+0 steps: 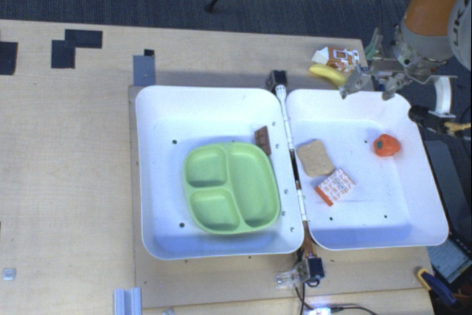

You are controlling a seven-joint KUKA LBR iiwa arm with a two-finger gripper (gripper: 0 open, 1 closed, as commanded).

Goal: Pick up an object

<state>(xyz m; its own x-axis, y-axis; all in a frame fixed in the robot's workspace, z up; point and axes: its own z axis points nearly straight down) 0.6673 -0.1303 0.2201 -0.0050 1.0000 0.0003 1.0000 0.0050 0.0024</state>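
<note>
The gripper (367, 82) is hovering over the right bin's (420, 225) far edge, fingers spread and grasping nothing. A tomato (386, 145), bread slice (316, 157) and packet (335, 186) are lying inside that bin.

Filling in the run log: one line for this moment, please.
gripper over right bin's far rim, holding nothing | tomato, bread slice lying in right bin

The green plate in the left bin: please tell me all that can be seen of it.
The green plate is pale green and looks like smooth plastic. It has rounded corners and three compartments: two smaller ones on its left side and one long one on its right. All three hold nothing. It lies flat, right side up, turned slightly askew, on the floor of the left bin, toward that bin's front right. A small brown object lies just beyond its far right corner; whether they touch is unclear.
</note>
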